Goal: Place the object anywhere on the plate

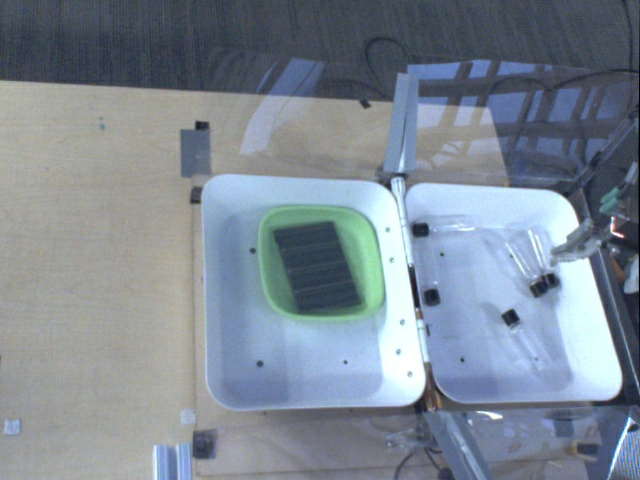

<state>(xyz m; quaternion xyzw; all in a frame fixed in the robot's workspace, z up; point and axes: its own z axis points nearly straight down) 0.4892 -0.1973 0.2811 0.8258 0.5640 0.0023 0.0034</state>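
Note:
A green square plate (372, 268) sits in the left bin (230, 368), toward its back. A dark grey ridged rectangular object (317, 266) lies flat on the plate, tilted slightly, well inside the rim. At the far right edge of the camera view, part of the gripper (578, 242) hangs over the back right corner of the right bin (590, 378), far from the plate and the object. Nothing can be seen between its fingers.
In the right bin lie several clear plastic tube-like pieces (525, 253) and small black bits (543, 285), (510, 318), (431, 296). A grey metal post (402, 128) stands behind the seam between the bins. Cables and a metal frame lie at the back right.

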